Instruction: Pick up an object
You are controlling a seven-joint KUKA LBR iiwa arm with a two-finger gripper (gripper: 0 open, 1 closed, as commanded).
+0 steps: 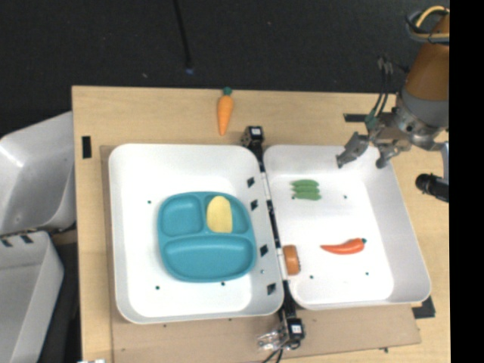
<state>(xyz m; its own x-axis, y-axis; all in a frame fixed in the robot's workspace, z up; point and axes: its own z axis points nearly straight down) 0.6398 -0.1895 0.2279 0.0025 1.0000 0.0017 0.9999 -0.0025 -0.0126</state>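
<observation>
The claw (365, 153) is hanging over the far right corner of the right bin (393, 278), its two fingers (349, 154) spread apart with nothing between them. The grey arm (426, 82) with its orange band is reaching in from the right above it.

Three things are lying in the right bin. A green pod (306, 190) is sitting near the far left part of the floor, closest to the claw but apart from it. A red pepper (344, 246) is lying nearer the middle, pointing left. An orange slice (291, 260) is resting against the left wall, just beside the clips joining the bins.

In the left bin (128, 278) a blue tray (204, 252) is sitting in the middle, with a yellow piece (219, 215) in its far right compartment.

A carrot (224, 111) is lying on the table (151, 112) beyond both bins, well apart from the claw. Nothing is standing between the claw and the pod.
</observation>
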